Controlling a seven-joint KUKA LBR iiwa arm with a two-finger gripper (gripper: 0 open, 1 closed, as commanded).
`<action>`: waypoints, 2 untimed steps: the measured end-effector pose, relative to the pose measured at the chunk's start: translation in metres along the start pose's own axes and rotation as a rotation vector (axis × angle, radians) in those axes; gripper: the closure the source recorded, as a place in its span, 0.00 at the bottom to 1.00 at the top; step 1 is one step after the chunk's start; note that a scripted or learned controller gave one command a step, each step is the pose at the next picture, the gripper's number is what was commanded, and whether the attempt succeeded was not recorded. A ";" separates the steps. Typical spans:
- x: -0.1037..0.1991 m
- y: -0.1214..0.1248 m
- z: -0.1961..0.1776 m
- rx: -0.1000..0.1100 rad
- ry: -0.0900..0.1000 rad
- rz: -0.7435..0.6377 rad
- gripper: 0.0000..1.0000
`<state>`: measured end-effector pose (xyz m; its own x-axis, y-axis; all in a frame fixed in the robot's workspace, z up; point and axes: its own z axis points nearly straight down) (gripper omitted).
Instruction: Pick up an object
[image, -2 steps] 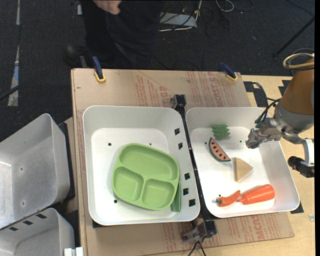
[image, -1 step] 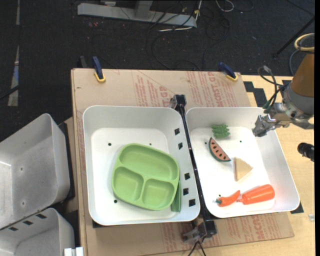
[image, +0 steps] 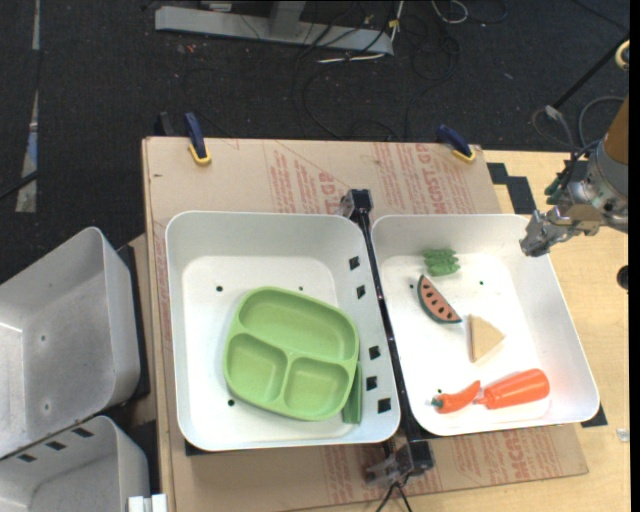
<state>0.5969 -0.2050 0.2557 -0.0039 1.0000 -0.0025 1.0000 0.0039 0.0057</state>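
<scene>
Nothing is picked yet: the hand (image: 537, 238) hangs at the right bin's (image: 570, 330) far edge, its grip too small to tell. Just nearer lie a green piece (image: 440, 263), watermelon slice (image: 438, 300), wedge (image: 484, 338) and carrot (image: 495, 391). Well beyond, the left bin (image: 190, 300) holds a green tray (image: 290, 353).

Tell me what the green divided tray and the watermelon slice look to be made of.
Green tray: probably moulded plastic, going by its uniform pale green, smooth rounded compartment walls and soft sheen. Watermelon slice: apparently a toy, likely plastic or rubber, with flat red colour, dark seed marks and a dark green rind edge; too small to tell hard from soft.
</scene>
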 end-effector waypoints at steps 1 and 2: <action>0.057 0.001 -0.003 0.006 0.004 -0.003 1.00; 0.116 0.007 0.008 0.007 0.003 -0.002 1.00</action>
<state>0.6034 -0.0888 0.2476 -0.0061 1.0000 0.0005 1.0000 0.0061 -0.0013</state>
